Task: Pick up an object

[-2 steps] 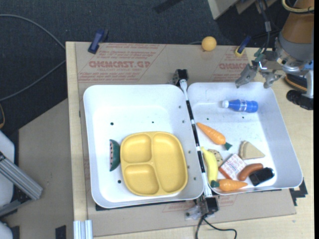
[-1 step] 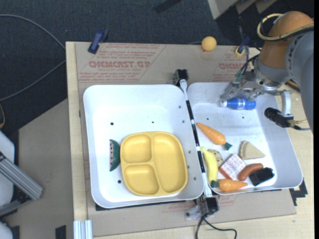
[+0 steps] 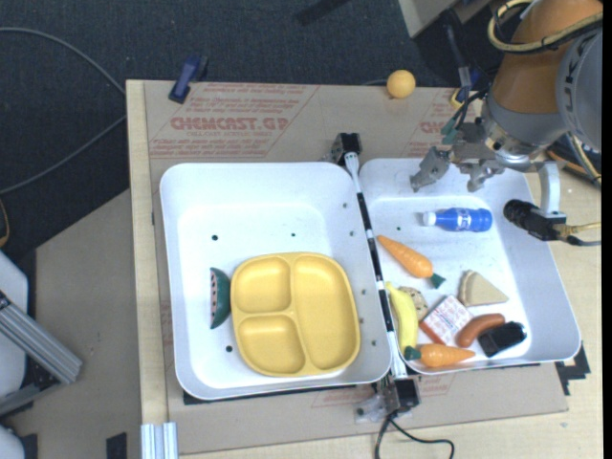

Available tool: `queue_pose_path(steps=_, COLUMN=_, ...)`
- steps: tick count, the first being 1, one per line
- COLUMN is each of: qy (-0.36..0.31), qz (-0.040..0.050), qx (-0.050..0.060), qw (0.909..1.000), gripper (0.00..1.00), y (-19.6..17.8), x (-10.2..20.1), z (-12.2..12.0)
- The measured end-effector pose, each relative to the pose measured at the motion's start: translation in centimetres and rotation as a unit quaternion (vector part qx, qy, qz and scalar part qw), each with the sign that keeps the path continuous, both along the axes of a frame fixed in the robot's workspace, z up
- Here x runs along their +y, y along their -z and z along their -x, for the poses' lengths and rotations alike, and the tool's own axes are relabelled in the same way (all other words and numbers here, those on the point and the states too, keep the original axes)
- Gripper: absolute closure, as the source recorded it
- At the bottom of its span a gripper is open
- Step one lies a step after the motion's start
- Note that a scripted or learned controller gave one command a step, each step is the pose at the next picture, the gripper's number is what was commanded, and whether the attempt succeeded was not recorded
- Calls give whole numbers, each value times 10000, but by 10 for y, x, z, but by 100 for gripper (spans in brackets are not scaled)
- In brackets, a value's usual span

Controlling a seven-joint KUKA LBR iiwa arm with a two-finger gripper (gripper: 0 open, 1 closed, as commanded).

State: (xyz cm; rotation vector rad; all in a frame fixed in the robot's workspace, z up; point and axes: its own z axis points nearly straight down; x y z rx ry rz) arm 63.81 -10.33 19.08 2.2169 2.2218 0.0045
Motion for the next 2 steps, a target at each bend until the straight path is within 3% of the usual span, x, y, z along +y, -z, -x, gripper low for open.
queue_pose_path(steps=1, qy=16, qz=-3, qx=35, qw=10000, gripper=0, y=73, x=2, z=42)
queue_pose_path(steps=2, qy=16, qz=-4, qx=32, qw=10000, gripper=0, y=107, x=5, z=79)
